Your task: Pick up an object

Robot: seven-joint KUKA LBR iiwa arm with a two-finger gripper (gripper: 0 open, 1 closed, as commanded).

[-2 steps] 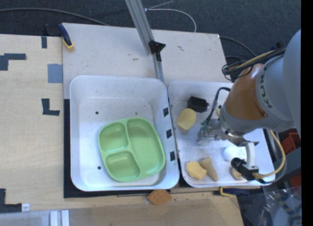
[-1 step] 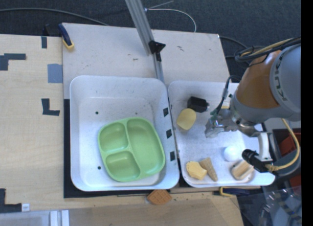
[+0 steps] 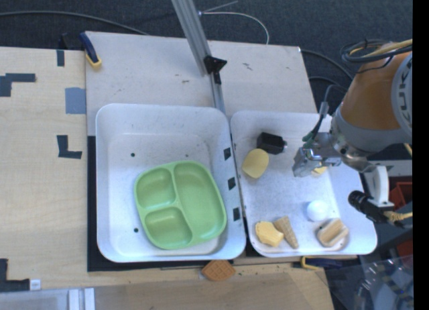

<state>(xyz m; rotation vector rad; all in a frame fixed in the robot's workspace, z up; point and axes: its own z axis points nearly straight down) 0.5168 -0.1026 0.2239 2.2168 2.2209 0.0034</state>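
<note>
My gripper (image 3: 307,165) hangs low over the upper right part of the right bin (image 3: 348,188), at the end of the grey and orange arm (image 3: 375,111). A small yellowish thing (image 3: 322,169) peeks out just beside its tip, touching or apart I cannot tell. To its left lie a black block (image 3: 271,142) and a pale yellow round piece (image 3: 255,163). Nearer the front of the bin are a white ball (image 3: 316,209), a yellow chunk (image 3: 269,233), a waffle cone (image 3: 287,230) and a tan bread-like piece (image 3: 332,233).
The left bin (image 3: 114,127) holds a green divided plate (image 3: 179,202). A slanted metal pole (image 3: 194,27) ends at the bins' shared back edge. A round waffle biscuit (image 3: 218,270) lies on the bench in front of the bins. A blue and yellow clamp (image 3: 90,50) sits at the far left.
</note>
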